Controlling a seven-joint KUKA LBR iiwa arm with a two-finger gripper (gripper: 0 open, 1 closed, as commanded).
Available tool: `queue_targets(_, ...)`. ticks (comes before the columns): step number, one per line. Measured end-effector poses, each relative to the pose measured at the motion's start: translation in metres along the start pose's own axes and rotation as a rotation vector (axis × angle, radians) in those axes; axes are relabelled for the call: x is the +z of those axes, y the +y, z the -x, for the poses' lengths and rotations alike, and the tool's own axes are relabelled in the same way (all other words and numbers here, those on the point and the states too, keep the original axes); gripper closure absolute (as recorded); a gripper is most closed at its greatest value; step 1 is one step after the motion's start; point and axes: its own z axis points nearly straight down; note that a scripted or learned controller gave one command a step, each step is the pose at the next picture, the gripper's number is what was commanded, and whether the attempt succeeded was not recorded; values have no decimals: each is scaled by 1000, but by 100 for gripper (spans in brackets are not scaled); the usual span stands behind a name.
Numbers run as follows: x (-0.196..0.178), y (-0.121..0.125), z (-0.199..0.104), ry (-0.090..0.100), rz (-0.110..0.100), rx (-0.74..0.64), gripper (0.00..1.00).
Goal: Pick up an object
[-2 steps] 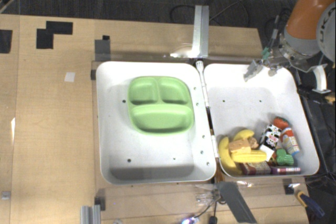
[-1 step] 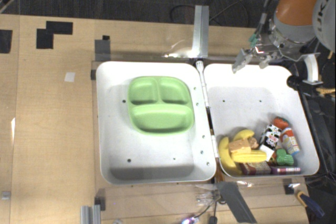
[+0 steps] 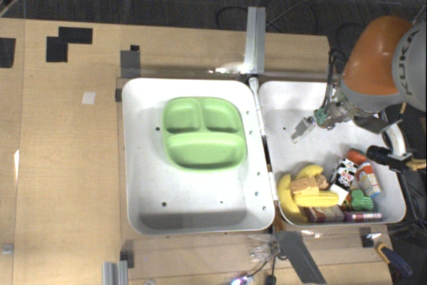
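The gripper (image 3: 303,128) hung over the bare upper floor of the right bin (image 3: 287,100), with nothing between its fingers; whether they stood apart or together could not be told from this slanted view. The candidate objects lay heaped in the near corner of the right bin, well below the gripper: a banana (image 3: 285,191) at the heap's left edge, a yellow corn cob (image 3: 315,199) just beside it, and a clutter of small toys (image 3: 357,187) toward the right wall, too small to name individually. In the neighbouring left bin (image 3: 140,143) rested a green divided tray (image 3: 202,131). The banana looked the likeliest pick: probably light, stiff plastic, smooth and somewhat slippery, best pinched across its narrow mid-body rather than along its curve.
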Motion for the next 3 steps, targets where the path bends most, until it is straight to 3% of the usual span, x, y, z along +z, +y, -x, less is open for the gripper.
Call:
queue_targets(1,51,-60,-9,-5,9,-20,0)
queue_targets(2,39,-57,-11,-3,15,-21,100)
queue_targets(3,51,-31,10,-3,8,335,100)
